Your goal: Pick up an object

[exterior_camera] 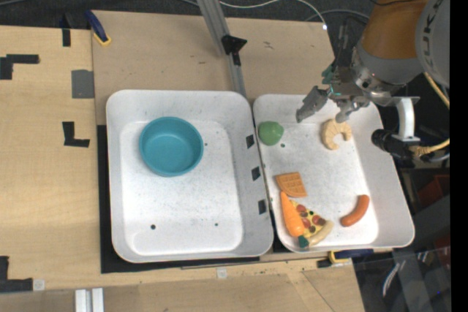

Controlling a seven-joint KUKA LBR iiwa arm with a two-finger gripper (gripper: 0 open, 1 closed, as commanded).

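Tan worktop point(161, 62) w/ black tape marks at left, cables trailing across the dark floor behind, a grey pole leaning in from the top. Two white bins sit side by side, touching at the middle.

Left bin point(124, 215): a blue bowl point(171, 146) upright in its upper-left part, well apart from the rest. Prob a drop spot or a spare, not today's target.

Right bin point(387, 223): toy food scattered loose, w/ gaps btwn most pieces, which looks meant to give a two-finger grab some room. Green ball point(270, 132) near the top-left corner; cracker point(292, 183) mid-bin; just below it a carrot point(293, 216) touching a pizza slice point(316, 226); sausage point(355, 210) near the right wall; a pale croissant-like piece point(336, 134) up top.

Arm reaches in from the right, orange band high, wrist tipped down over the top of the right bin. Claw point(330, 107) hovers just above the pale piece, fingers spread apart, nothing btwn them, so released. One finger points toward the green ball, the other sits right by the pale piece. Judging by position, the pale piece is the likely pick; no grasp made yet.
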